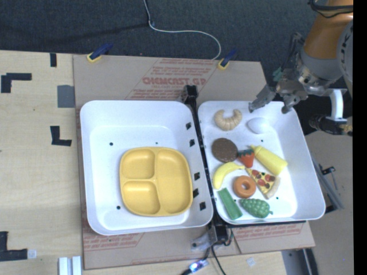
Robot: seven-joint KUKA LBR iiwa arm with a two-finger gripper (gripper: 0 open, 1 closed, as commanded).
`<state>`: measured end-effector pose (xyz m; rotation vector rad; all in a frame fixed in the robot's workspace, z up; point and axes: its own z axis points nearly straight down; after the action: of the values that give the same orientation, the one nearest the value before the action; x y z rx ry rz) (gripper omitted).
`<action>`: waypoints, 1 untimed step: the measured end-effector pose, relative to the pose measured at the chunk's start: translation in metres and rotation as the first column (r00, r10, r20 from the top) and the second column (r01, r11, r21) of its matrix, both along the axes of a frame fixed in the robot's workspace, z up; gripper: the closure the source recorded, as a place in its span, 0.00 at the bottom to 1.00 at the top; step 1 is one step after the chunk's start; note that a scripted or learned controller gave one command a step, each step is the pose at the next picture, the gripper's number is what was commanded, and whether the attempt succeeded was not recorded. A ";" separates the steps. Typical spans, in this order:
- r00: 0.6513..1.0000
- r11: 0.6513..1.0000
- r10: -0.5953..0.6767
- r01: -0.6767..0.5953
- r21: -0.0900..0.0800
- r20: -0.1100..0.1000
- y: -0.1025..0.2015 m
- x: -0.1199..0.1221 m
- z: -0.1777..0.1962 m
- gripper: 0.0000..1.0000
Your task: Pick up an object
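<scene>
Two white bins are sitting side by side on a cardboard sheet (166,79). Lying in the left bin (97,125) is a yellow divided plate (155,181), near that bin's front. Crowding the right bin (307,171) are toy foods: a croissant (228,118) at the back, a brown patty (224,149) in front of it, a banana (226,173), a carrot (246,156), a yellow bottle (270,160), a pizza slice (264,180), a donut (245,186), a green stick (230,203) and a green bumpy piece (256,207) at the front. Reaching in from the right, the arm (327,33) is hanging its claw (269,103) over the back right corner of the right bin. Its two fingers (258,102) are standing spread apart, with nothing showing between them. All the toys are lying on the bin floor, apart from the claw; the croissant is lying nearest, to the claw's left in the view, and a pale oval object (257,125) is resting just in front of the claw. A white cable (172,27) is curling across the dark surface behind the sheet.
</scene>
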<state>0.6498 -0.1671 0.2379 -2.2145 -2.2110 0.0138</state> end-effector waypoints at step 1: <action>1.000 1.000 0.003 -0.003 -0.002 0.013 0.000 0.002 0.009 0.00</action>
<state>0.6522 -0.1669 0.2468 -2.2192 -2.2223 0.0017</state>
